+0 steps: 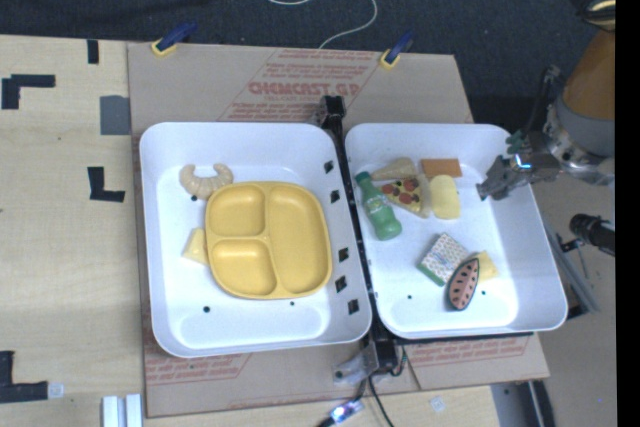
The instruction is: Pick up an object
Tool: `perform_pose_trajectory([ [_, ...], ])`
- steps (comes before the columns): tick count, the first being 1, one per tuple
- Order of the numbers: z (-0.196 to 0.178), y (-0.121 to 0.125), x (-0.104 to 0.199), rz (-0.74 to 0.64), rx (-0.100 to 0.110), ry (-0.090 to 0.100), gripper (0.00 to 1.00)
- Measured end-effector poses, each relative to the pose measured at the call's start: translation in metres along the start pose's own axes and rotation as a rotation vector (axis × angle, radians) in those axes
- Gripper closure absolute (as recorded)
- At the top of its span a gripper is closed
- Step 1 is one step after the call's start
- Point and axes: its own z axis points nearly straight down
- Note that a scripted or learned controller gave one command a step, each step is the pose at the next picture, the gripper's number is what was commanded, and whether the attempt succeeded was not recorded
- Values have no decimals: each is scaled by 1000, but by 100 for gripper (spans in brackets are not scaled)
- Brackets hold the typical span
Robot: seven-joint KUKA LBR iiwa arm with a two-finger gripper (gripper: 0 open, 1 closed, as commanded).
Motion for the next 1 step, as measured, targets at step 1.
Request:
perform_pose_trajectory([
  [1, 11, -13, 54, -4, 4, 1, 100],
])
